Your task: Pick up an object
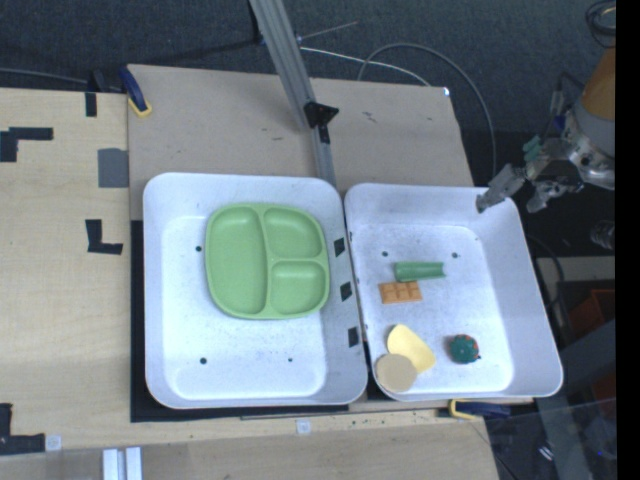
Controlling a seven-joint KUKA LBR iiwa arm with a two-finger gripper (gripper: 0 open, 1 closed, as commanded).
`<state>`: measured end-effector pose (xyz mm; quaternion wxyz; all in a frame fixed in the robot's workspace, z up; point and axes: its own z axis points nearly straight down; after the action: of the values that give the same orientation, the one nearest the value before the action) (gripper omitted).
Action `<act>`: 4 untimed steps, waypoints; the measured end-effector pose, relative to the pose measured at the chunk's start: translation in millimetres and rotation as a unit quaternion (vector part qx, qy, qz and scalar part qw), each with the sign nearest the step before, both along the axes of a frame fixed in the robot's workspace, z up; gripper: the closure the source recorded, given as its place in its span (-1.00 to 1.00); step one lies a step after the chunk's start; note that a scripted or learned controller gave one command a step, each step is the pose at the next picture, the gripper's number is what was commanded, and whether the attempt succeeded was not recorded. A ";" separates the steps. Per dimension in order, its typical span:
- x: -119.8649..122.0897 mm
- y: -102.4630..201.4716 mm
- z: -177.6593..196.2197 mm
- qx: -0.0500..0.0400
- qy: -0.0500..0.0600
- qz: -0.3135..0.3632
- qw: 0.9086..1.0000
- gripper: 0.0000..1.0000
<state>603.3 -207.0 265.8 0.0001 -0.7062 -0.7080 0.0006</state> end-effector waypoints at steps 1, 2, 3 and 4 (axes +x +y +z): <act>0.0 0.0 0.0 0.000 0.000 0.000 1.000 -1.00; 2.4 8.5 -60.5 0.001 0.003 0.000 1.000 -1.00; 6.8 6.1 -106.7 0.000 0.003 0.000 1.000 -1.00; 13.1 1.2 -157.8 0.000 0.003 0.000 1.000 -1.00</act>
<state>616.3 -205.8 108.0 0.0020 -0.7064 -0.7078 0.0023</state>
